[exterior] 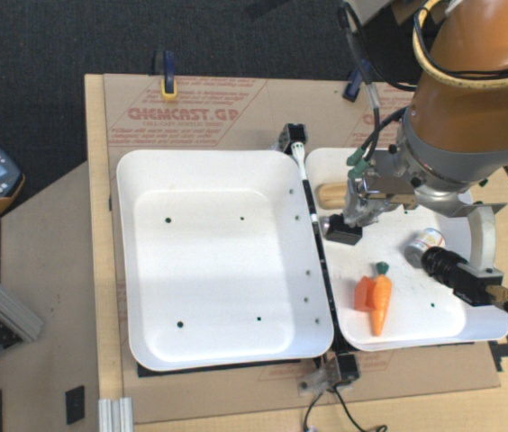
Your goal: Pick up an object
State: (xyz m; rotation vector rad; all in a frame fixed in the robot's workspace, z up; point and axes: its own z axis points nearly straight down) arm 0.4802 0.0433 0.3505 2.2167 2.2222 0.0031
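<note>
Glossy orange carrot (376,302) lies tapered in the right bin (416,331); whether the gripper (345,230) grips anything, cannot tell.

Arm (470,88) at upper right of frame: glossy orange dome band over grey cylindrical wrist, yellow and black cables looping around it, metallic gripper (355,212) assembly with black fingertip below.

Two white bins (209,259), one carrot (376,302) (orange), one wooden piece (331,195).
</note>
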